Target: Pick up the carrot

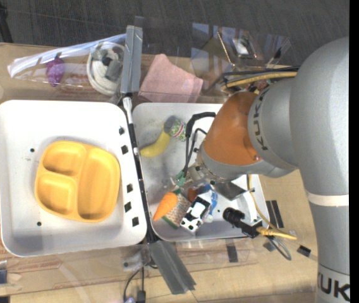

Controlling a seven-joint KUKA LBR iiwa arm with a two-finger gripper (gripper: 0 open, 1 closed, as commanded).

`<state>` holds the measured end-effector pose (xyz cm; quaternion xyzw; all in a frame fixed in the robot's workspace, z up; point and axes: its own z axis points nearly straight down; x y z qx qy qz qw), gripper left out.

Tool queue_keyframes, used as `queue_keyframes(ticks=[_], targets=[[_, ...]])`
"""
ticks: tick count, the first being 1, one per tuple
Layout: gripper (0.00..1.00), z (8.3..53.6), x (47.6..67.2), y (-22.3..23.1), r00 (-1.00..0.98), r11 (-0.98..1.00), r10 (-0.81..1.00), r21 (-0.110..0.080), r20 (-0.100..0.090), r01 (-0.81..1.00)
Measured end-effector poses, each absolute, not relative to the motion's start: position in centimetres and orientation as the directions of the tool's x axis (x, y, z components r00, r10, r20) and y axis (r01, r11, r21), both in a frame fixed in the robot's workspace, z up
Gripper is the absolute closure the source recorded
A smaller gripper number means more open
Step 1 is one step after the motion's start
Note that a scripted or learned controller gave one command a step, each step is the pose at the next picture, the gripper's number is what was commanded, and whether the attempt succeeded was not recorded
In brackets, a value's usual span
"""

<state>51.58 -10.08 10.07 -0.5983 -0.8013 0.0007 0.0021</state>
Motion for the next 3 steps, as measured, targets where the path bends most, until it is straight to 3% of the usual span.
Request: queue_keyframes(ticks=[1,2,3], targets=[[0.00,10.1,51.6,-10.1,-0.284,0.284,0.959,-0.003,0.002,0.959],[1.00,11.0,51.6,-10.1,-0.287,0.288,0.958,-0.005,0.003,0.958],[0.00,11.1,51.7,-10.2,-0.286,0.286,0.958,-0.002,-0.001,0.958]])
